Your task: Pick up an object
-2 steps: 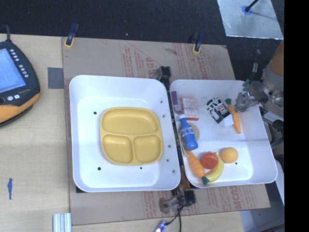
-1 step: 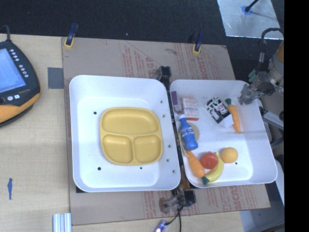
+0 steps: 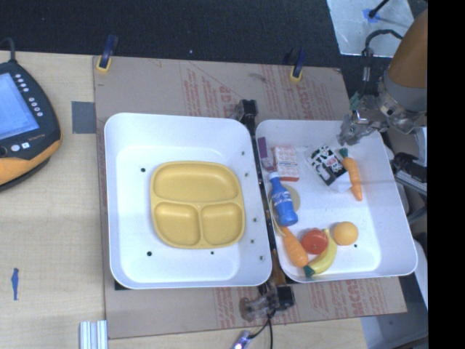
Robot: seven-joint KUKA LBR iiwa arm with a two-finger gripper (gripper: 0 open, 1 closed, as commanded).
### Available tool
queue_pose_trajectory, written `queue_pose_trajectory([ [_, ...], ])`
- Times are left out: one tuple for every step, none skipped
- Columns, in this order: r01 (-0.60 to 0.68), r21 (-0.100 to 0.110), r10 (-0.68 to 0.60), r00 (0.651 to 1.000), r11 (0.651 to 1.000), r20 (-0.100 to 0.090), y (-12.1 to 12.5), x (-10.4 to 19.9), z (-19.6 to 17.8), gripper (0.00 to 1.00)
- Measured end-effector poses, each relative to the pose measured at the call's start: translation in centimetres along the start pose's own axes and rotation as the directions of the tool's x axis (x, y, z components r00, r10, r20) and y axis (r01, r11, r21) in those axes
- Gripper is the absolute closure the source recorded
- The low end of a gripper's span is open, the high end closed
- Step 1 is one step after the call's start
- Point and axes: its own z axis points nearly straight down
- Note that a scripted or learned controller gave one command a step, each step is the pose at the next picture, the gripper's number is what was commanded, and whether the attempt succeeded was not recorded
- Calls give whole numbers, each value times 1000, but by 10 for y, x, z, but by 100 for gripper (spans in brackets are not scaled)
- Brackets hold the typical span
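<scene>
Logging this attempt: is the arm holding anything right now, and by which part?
Nothing is held. The gripper hovers over the right bin's far corner, above the black-and-white toy.

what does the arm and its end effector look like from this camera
The arm enters at the upper right: a rounded orange band above a grey wrist section. A black cable loops beside it. Below the wrist sits a metallic grey end effector, small and angular, with dark hardware around its base. No markings or labels can be made out at this size.
</scene>
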Motion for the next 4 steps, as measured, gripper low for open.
queue_pose_trajectory([
  [3,2,-3,1000,1000,2,-50,52,-8,100],
  [4,1,-4,1000,1000,1,-9,150,-20,100],
  [-1,3,1,1000,1000,1,-31,111,-20,100],
  [1,2,-1,1000,1000,1,-44,20,68,100],
])
